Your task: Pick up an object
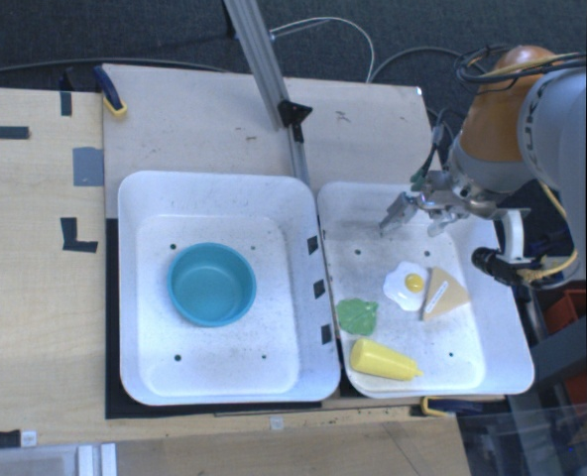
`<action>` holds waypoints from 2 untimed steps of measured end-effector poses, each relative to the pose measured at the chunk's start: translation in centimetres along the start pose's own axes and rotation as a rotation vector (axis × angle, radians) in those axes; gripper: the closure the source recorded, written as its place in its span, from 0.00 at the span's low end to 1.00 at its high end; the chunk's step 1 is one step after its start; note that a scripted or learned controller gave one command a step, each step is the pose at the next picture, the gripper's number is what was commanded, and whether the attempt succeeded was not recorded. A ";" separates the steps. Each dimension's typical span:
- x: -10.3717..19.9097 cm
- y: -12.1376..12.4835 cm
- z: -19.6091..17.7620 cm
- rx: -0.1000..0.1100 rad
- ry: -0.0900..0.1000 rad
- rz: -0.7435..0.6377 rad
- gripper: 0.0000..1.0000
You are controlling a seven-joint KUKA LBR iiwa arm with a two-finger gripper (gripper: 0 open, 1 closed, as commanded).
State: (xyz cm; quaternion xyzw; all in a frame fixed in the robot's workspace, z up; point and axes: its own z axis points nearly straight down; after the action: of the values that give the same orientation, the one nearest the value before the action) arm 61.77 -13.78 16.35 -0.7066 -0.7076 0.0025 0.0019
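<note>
The left bin (pixel 135 266) holds one thing, a blue bowl (pixel 212 284) standing upright a little left of the bin's middle. The right bin (pixel 502 355) touches it along their shared edge and holds four toy foods, all in its lower half. A green leafy piece (pixel 357 315) lies near the bin's left edge. Just below it, toward the bottom edge, lies a yellow corn cob (pixel 383 361) on its side. To the right of the green piece sits a fried egg (pixel 409 287), and a wedge of cheese (pixel 444 294) touches the egg's right side. The gripper (pixel 417 217) hangs over the upper part of the right bin, well apart from the foods, its two fingers spread apart with nothing between them.
</note>
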 end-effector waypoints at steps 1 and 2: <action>-0.4 -0.3 4.5 0.000 0.000 0.000 0.00; -0.3 -0.2 3.2 -0.004 0.001 -0.002 1.00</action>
State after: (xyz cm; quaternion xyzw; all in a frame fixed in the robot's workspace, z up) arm 61.55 -14.09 13.12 -0.7060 -0.7082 0.0009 0.0010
